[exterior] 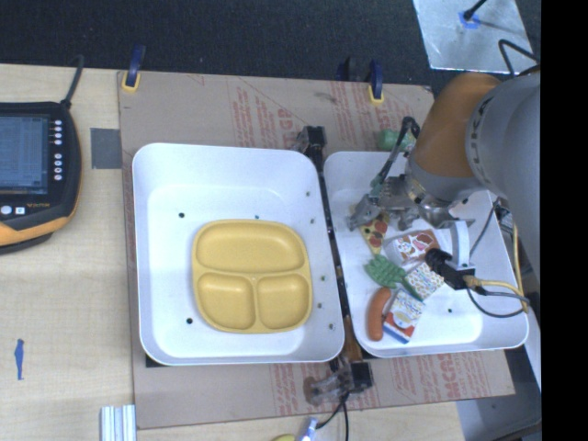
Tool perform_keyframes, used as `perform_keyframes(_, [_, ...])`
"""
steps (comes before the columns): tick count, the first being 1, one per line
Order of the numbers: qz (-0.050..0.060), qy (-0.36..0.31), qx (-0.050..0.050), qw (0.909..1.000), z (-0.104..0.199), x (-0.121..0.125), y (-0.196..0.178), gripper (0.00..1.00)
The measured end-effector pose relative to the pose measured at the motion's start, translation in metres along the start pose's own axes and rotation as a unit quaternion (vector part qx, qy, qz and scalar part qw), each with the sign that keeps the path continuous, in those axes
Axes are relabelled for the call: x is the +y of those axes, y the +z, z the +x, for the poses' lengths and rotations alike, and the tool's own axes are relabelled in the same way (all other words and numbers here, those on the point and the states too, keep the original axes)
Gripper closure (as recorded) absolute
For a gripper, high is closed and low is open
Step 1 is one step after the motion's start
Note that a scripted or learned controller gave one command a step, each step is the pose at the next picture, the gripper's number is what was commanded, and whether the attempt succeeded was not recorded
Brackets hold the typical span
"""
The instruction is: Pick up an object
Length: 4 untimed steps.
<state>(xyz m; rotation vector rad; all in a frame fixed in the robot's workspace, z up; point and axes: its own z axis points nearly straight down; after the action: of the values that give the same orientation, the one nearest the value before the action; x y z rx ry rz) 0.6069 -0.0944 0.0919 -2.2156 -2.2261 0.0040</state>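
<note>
Currently the tool (370, 211), fingers spreading, is hanging in the right bin (491, 331), far of the sausage (375, 312) lying lengthwise

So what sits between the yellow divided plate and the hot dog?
In the camera view, just the left bin's bare white floor and the two bins' adjoining rims between yellow divided plate and hot dog.

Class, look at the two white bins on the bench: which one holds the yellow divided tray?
The left bin. The yellow tray lies in it, whereas the right bin holds small items under the gripper.
</note>
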Motion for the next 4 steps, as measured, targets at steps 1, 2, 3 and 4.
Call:
perform_keyframes(1, [0.002, 0.0, 0.0, 1.0, -0.007, -0.007, 0.0, 0.0])
perform_keyframes(2, [0.0, 0.001, 0.001, 1.0, -0.007, 0.011, 0.0, 0.0])
perform_keyframes(3, [0.0, 0.0, 0.001, 1.0, -0.008, 0.012, -0.01, 1.0])
perform_keyframes(4, [0.001, 0.0, 0.0, 1.0, -0.049, -0.04, 0.001, 1.0])
